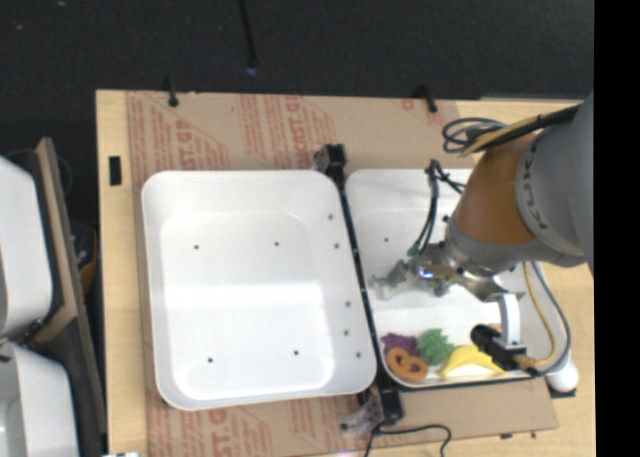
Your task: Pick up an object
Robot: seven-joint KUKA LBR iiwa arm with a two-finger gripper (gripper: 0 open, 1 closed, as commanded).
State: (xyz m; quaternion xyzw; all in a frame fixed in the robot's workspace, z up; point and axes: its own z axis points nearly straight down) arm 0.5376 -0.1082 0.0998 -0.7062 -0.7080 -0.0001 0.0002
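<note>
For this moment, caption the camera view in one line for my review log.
Arm's gripper low in the right bin, toys clustered at its near edge.

A robotics lab: a grey arm (530, 195) with trailing cables (470, 132) reaches over two white bins (250, 285) on a cardboard-covered bench (250, 135), centre frame, dark floor above.

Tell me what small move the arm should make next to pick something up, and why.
Probably shift the gripper toward the near edge of the right white bin, then lower it. The toys, a purple piece, green piece and yellow banana-shaped piece, cluster there, while the gripper sits over bare floor.
</note>
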